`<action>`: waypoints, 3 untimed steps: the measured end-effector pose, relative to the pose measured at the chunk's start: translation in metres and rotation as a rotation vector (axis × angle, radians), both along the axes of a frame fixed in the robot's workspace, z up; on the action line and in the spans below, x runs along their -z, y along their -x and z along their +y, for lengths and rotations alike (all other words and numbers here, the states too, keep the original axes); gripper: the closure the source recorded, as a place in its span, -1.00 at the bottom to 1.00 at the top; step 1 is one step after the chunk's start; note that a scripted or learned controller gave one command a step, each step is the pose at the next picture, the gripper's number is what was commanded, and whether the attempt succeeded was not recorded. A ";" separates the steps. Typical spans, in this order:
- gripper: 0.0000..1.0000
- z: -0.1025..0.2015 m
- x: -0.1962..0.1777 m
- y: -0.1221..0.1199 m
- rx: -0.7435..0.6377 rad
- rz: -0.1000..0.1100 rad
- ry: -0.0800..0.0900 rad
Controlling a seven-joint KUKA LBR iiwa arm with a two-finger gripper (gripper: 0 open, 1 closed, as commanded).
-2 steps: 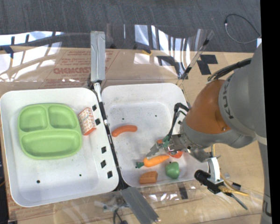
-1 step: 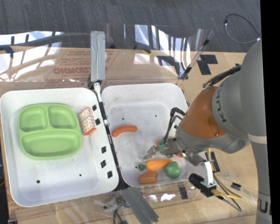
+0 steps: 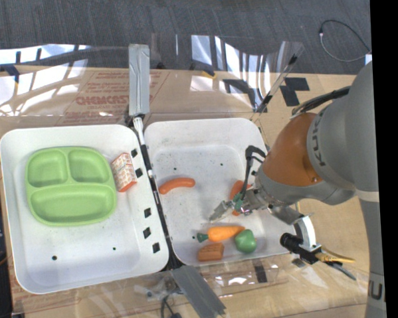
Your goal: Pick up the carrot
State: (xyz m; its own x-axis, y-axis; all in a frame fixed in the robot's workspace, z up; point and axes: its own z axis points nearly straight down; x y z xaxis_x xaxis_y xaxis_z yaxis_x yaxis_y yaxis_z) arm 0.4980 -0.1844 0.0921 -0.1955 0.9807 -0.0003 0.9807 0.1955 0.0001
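**Pincer low in the right bin, carrot lying free just below it**

The pincer (image 3: 231, 205) hangs low over the right bin (image 3: 184, 132), its thin fingers pointing toward the bin's left. How far apart they stand is hard to make out, and nothing is visibly caught between them. An orange-red item (image 3: 236, 188) sits right at the wrist, half hidden by it, so what it is cannot be told.

Just below the fingertips lies the carrot (image 3: 223, 234), orange with a dark green stem end, flat on the bin floor. A green pepper-like toy (image 3: 246, 241) touches its right end and a brown block (image 3: 210, 253) lies just beneath it. A sausage (image 3: 177, 185) rests further left, well apart.

In the left bin (image 3: 18, 264) sits a green divided plate (image 3: 70, 186), with a small labelled can (image 3: 124, 171) beside it. The arm's grey bulk covers the worktop (image 3: 336, 241) on the right.
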 end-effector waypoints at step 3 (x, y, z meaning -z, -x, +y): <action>-1.00 -0.026 -0.108 -0.027 0.165 0.001 -0.001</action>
State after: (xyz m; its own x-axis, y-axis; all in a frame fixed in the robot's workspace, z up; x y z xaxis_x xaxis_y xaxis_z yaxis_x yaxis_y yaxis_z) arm 0.5251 -0.2104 0.2005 -0.0321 0.9995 0.0005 0.9995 0.0321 -0.0009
